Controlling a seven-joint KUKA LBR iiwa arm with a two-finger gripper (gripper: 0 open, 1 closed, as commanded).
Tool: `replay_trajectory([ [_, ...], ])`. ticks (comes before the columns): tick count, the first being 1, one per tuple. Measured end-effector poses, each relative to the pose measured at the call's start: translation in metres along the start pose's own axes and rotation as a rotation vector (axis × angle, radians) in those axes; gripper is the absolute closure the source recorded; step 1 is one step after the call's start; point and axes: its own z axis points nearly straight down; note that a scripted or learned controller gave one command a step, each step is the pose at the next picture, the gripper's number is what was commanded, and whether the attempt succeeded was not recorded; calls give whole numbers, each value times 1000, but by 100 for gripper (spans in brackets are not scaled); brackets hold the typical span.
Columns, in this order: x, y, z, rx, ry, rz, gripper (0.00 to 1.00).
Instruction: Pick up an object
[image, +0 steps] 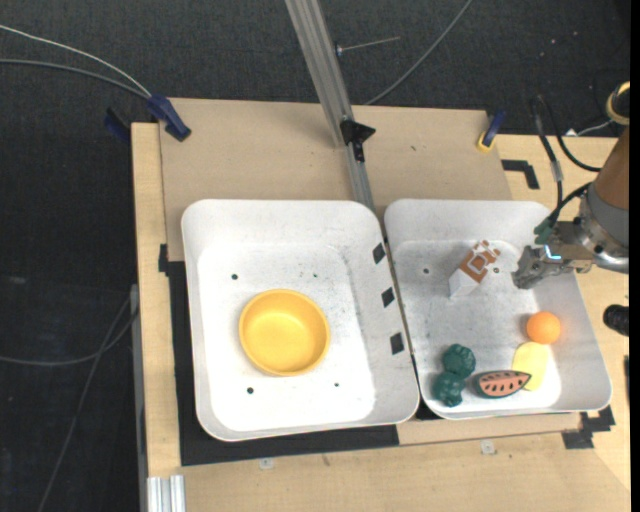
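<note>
The gripper (532, 268) is hovering over the right edge of the right white bin (430, 232), reaching in from the right; whether it is released or clenched I cannot tell, and nothing is showing between its tips. Just to its left, a small orange-and-white block (480, 263) is lying near the bin's upper middle, apart from the gripper. Below the gripper, a small orange ball (543, 327) is sitting, with a pale yellow piece (532, 362) just under it. Beside that, a watermelon-slice toy (501, 383) is resting, and a dark green lumpy toy (455, 374) is lying to its left. Further left, a round yellow bowl (284, 331) is sitting in the left white bin (215, 300) on the tabletop (250, 150).
</note>
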Motion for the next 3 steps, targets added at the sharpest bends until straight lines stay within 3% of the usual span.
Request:
replay_trajectory([
  [1, 0, 0, 6, 7, 1, 0, 100],
  [2, 62, 9, -8, 1, 3, -8, 100],
  [3, 110, 11, -4, 13, 7, -7, 100],
])
